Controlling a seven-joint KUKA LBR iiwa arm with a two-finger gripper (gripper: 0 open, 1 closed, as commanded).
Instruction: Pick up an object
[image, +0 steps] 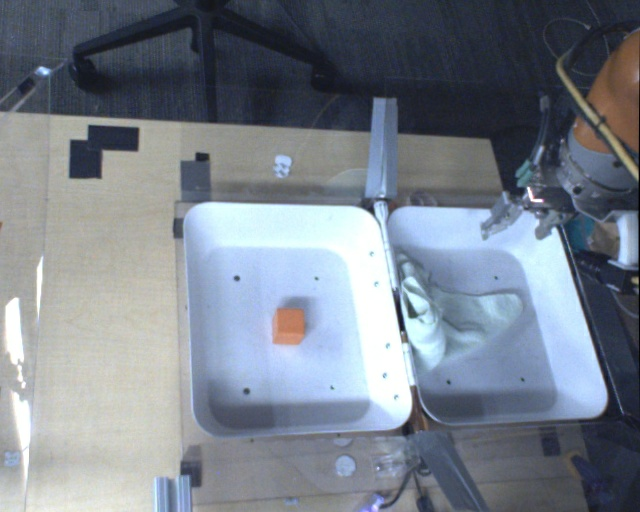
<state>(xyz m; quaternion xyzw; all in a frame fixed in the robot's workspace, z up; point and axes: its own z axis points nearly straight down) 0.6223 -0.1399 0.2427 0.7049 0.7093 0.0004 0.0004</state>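
Spread, empty fingers of the gripper above right bin's rim; small orange foam cube and crumpled white cloth unpicked.

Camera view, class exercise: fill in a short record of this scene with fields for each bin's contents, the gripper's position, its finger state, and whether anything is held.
left bin: one orange block, near the middle of the floor
right bin: a crumpled pale cloth, lying against the left wall
gripper: above the right bin's upper right corner, apart from both objects
finger state: spread open
held: nothing between the fingers
task status: no object picked up yet
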